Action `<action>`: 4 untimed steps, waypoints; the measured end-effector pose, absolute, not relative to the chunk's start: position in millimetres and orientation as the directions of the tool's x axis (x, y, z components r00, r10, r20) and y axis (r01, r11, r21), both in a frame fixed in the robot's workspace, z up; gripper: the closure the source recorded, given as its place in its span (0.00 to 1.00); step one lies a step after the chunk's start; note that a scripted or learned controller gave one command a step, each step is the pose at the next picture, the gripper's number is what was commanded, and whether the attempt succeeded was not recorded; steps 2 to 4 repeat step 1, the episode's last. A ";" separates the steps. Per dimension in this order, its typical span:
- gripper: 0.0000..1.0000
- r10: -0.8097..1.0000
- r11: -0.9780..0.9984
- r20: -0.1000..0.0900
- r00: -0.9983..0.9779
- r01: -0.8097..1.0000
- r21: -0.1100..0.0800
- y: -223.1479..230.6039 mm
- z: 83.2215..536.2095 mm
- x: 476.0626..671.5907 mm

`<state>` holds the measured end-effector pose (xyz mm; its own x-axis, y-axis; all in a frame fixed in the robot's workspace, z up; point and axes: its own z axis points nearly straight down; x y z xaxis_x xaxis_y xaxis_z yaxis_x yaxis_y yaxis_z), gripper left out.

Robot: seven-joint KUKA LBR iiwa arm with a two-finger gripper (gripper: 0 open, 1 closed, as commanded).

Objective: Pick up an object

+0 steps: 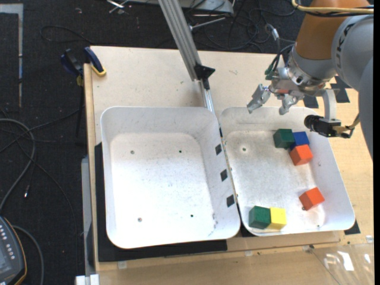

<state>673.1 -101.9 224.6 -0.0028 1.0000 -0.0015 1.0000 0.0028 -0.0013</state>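
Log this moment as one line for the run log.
phase: approach | tool: open, above far rim of right bin, holding nothing | nearest: green block, blue block | left bin: no blocks

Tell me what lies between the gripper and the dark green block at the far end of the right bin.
Nothing visible does. The gripper hangs open above the right bin's far rim, and the dark green block sits just beyond it, with only bare bin floor between. A blue block touches its far side.

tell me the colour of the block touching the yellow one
Green; the block sits left of the yellow block in the camera view.
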 end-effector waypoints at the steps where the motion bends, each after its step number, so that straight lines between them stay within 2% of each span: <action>1: 0.00 1.000 -0.002 -0.003 0.002 1.000 0.010 -128.5 317.2 658.8; 4: 0.00 1.000 -0.002 -0.003 0.002 1.000 0.010 -128.5 317.2 658.8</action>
